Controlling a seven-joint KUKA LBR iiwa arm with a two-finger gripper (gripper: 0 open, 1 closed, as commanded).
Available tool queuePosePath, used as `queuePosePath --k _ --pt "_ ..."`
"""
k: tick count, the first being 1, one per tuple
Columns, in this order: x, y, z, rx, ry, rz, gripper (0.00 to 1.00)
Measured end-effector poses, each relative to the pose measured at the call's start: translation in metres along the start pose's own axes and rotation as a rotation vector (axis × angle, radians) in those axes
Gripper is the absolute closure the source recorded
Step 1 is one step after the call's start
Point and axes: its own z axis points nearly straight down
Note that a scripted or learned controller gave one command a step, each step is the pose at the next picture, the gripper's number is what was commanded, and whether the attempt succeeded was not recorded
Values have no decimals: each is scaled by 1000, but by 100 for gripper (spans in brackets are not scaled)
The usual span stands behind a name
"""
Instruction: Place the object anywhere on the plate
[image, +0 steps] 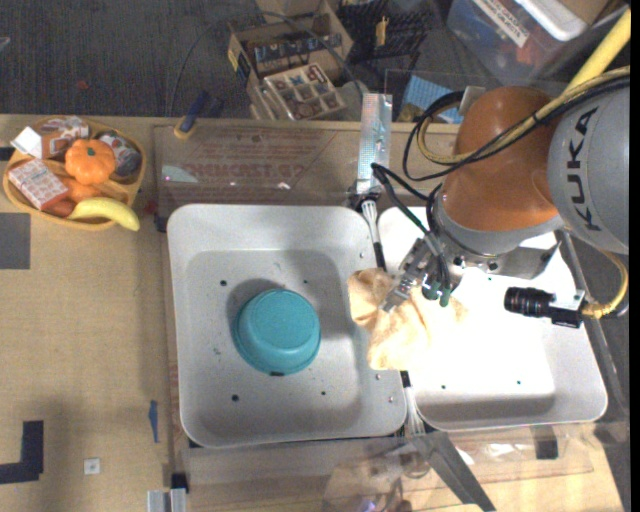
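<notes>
Draping beneath the gripper (428, 283), the cloth (392, 318) hangs pinched between its fingers.

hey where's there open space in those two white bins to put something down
Left bin: bare floor all around the teal plate, widest along its far side and near-left corner. Right bin: open floor toward the near-right corner. It is crowded at the wall between the bins, where the tan cloth drapes under the pincer.

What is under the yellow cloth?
The cloth hangs over the edges where the left bin and right bin meet, below the gripper. Whatever lies beneath it is covered. The teal plate sits apart in the left bin.
</notes>
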Motion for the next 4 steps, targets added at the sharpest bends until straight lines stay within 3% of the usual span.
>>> queuePosePath --k 1,2,3,4 --pt "5 42 2 -2 -1 -398 100" --pt "17 94 7 -3 -1 -564 100" --pt "33 142 -6 -3 -1 -568 100" --pt "33 142 -7 -4 -2 -568 0"
